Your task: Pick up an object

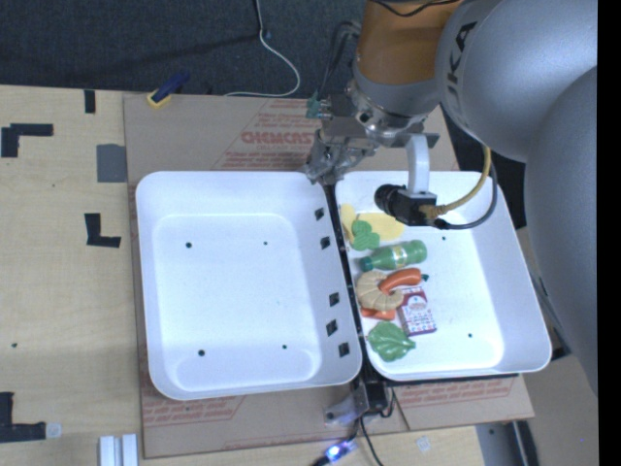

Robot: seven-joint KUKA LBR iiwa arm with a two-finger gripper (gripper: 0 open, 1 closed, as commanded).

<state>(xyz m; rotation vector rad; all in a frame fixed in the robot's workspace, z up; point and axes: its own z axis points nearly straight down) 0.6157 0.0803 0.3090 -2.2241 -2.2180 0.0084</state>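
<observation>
The objects (a green bottle [396,256], a yellow piece [380,226], a green leafy piece [363,234], a hot dog [384,289], a small red carton [416,313] and another green piece [390,340]) lie bunched in the right bin [485,289], hard against its left wall beside the divider, with the bin's right half left as bare floor. The left bin [233,289] sits alongside, its rim touching the right bin's. The gripper [325,168] hangs above the far end of the divider, up-frame from the pile and touching none of it; whether it is apart or together cannot be told.
</observation>
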